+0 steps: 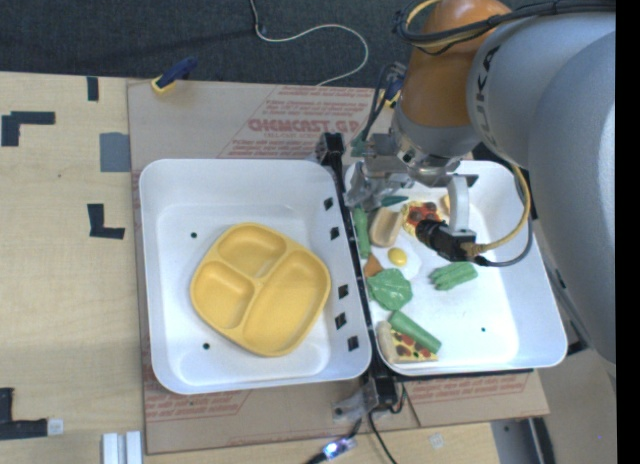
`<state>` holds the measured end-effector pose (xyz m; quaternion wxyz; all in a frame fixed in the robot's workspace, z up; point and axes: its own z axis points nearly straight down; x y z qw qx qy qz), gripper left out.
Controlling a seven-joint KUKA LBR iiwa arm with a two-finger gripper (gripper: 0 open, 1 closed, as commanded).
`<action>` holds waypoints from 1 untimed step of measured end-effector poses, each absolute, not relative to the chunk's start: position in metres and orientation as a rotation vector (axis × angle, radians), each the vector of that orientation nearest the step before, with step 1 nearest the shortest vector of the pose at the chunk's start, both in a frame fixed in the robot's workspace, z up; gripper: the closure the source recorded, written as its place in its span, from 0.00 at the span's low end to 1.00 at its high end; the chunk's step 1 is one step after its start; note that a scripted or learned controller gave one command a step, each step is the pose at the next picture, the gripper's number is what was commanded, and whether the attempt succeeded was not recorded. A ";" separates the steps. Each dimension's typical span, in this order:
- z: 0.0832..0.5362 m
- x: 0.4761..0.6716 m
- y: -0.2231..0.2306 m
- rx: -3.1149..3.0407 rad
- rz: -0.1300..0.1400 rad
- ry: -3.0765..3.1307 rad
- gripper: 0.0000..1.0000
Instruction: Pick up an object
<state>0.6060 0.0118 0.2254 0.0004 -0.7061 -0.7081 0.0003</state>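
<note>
From above, the arm [500,72] reaches over the right bin [500,337], its end effector [385,192] low at that bin's upper left corner; I cannot tell its state. Toy food [400,287] lies in the right bin's left half. A yellow tray [260,287] sits in the left bin [170,252].

A yellow divided tray [261,288] lies in the left bin [160,252]; the gripper [378,192] hangs over toy foods [400,282] crowding the right bin's [520,322] left side.
</note>
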 end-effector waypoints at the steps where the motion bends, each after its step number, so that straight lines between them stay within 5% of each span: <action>1: 0.221 0.599 0.030 -2.217 0.004 -2.223 1.00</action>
